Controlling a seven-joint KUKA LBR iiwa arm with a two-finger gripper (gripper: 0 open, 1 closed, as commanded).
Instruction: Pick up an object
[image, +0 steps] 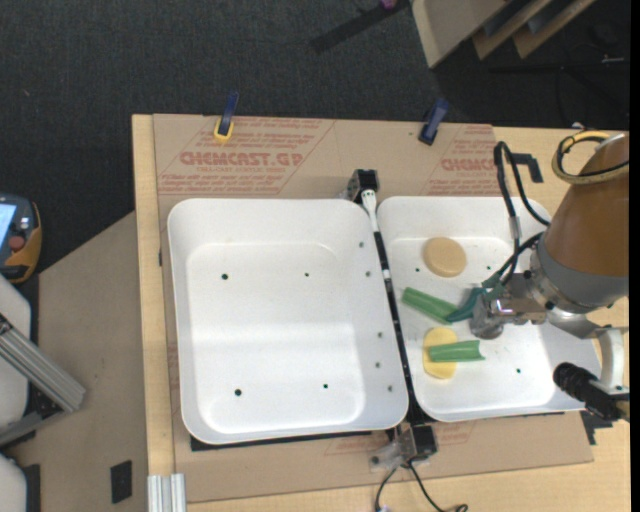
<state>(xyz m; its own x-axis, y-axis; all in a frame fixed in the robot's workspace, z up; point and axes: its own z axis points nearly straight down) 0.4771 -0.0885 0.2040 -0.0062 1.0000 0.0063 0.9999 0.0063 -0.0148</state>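
Here, on a table with 2 white bins, the end effector (487, 312) sits low in the right bin (520, 385), grip state impossible to tell, beside a green strip (432, 303); likely mid-grasp, lifting comes next.

Robotics lab test cell. Desk (160, 440) topped with cardboard sheet (300, 150) held by clamps (226, 120). 2 white bins (190, 300) butted side by side. Loose cables (510, 200) at arm (590, 240). Dark carpet floor (80, 80), aluminium framing (35, 370) at left.
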